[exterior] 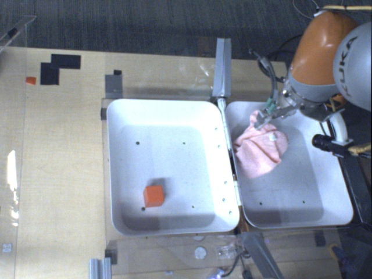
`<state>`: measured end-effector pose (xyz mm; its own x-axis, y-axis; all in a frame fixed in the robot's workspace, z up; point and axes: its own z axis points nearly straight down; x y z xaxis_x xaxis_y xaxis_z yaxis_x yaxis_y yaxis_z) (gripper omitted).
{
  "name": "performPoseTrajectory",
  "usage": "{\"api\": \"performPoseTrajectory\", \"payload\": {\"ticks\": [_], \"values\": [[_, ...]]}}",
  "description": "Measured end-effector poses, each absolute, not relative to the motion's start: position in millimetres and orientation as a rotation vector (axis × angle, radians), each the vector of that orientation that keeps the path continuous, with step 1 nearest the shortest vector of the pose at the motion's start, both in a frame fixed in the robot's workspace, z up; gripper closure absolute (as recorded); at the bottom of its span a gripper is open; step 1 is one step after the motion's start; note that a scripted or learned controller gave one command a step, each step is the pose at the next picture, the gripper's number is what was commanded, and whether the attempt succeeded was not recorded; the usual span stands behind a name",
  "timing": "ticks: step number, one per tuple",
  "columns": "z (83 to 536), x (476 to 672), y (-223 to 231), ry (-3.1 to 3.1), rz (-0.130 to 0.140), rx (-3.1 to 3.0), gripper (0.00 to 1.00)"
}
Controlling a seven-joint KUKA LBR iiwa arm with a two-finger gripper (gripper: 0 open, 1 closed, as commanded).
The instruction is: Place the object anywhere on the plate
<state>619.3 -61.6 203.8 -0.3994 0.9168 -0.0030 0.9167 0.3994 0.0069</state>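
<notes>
We note the arm (343,45) — a rounded orange shell beside a grey housing with dark lettering, seemingly part of "KUKA". Thin dark cables loop behind it. A black cylindrical fitting (330,145) — yellow at its tip — juts below.

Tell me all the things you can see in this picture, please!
white bins: two, white, side by side on the bench; left bin, right bin
block: one, orange, near the front of the left bin
cloth: one, pink, crumpled, at the left side of the right bin
black markers: a few, black, on the bench at far left
small square: one, orange, on the bench beside the black markers
arm: one, grey and orange, reaching in from the right
gripper: one, at the top edge of the cloth
</notes>
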Motion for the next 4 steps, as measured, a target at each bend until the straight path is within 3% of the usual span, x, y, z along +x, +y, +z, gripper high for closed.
{"api": "performPoseTrajectory", "payload": {"ticks": [1,4], "values": [[224,621.1,-60,2.628,0.006,1.711,1.00],[223,565.7,61,3.134,0.004,0.003,1.00]]}}
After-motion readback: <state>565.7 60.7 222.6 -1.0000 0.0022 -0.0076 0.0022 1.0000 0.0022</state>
